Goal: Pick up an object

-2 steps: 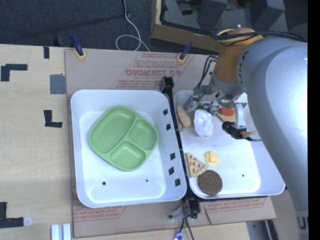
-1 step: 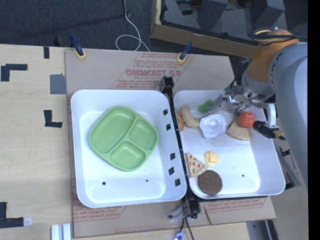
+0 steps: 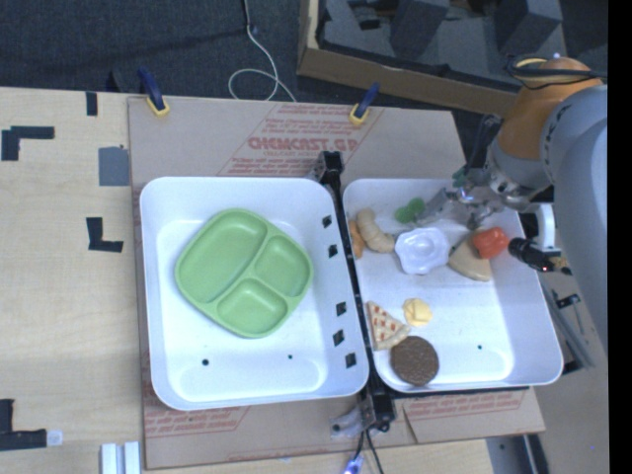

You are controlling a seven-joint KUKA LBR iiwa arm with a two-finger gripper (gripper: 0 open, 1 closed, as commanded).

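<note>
The metal two-finger end effector [image 3: 472, 197] hovers at the right white bin's [image 3: 523, 349] far edge; I cannot tell its state. A small red toy [image 3: 489, 241] lies just beside it, toward the near side.

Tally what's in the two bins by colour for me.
Green: 2, divided plate and small green piece
White: 1
Red: 1
Brown: 1, round cookie
Yellow or tan: 4
Total: 9
</note>
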